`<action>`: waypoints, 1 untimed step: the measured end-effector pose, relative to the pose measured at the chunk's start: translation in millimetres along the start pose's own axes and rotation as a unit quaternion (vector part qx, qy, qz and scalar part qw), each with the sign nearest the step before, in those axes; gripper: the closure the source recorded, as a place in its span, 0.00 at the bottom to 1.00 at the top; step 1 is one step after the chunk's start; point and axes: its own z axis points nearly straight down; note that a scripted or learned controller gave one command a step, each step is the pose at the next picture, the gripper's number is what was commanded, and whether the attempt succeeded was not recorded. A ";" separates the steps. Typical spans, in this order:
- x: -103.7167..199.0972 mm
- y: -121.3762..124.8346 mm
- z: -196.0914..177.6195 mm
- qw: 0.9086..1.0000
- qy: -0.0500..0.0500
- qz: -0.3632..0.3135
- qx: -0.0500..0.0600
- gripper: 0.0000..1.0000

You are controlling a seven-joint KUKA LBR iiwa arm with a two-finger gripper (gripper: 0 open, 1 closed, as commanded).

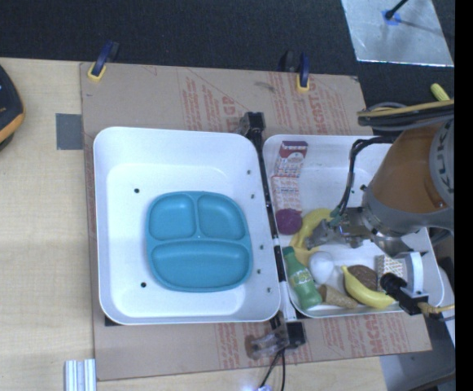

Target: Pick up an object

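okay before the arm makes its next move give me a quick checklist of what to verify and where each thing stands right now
1. Gripper over the right bin: ok, low among the items.
2. Object between the fingers: cannot tell, the wrist hides them.
3. Targets within reach: ok, the banana, the green bottle and the purple ball lie close by.
4. Clutter near the gripper: not ok, items crowd together, so a clean grasp looks doubtful.
5. Left bin: ok, the blue plate lies flat, away from the arm.
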 end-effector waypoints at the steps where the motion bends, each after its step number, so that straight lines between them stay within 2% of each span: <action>1: -90.7 29.9 -1.2 1.000 -0.003 0.007 -0.001 0.00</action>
